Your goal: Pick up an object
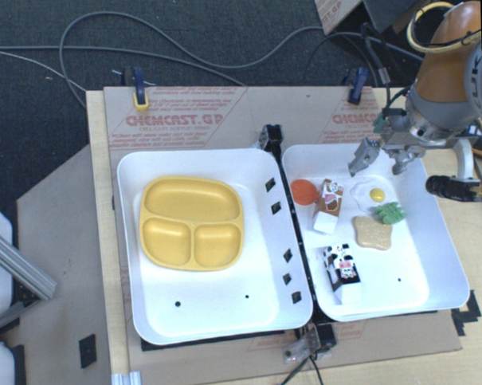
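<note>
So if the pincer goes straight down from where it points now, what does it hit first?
Probably the fried egg, just below the open pincer; depth is unclear from this slanted view, so it might meet the white bin floor beside it.

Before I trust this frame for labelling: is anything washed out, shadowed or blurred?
Camera view: lighting is even and fairly soft; the white right bin runs bright, so the fried egg nearly blends into it. The gripper casts only a faint shadow. The yellow tray shows mild sheen, no hard glare. The small toys are soft in detail; the arm's orange band looks slightly blurred.
</note>
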### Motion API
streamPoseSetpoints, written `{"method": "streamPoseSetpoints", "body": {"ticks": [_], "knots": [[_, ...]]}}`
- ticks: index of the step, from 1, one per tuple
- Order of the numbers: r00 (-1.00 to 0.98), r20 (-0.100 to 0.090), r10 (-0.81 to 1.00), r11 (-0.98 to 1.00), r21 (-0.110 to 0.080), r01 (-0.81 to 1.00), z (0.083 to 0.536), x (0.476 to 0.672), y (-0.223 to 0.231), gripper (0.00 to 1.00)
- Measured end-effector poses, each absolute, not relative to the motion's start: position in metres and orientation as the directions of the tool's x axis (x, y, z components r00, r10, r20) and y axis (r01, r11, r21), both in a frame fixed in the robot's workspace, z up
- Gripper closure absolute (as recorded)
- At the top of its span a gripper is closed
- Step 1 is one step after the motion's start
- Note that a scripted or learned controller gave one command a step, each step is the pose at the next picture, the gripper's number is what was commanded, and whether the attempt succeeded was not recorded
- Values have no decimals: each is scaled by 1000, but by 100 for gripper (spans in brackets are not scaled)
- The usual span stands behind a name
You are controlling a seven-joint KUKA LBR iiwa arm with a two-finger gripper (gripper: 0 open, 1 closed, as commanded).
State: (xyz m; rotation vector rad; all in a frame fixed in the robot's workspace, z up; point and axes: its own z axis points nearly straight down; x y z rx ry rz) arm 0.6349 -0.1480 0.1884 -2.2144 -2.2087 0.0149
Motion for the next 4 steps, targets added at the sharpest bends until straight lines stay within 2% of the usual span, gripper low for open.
{"method": "streamPoseSetpoints", "body": {"ticks": [1,2,3,4], "knots": [[0,1,1000,0,-1,1000,198,638,-148,0],[0,1,1000,0,-4,1000,139,644,-152,0],[-2,-2,1000,2,16,1000,110,649,-152,0],[-2,-2,1000,2,21,1000,121,651,-152,100]]}}
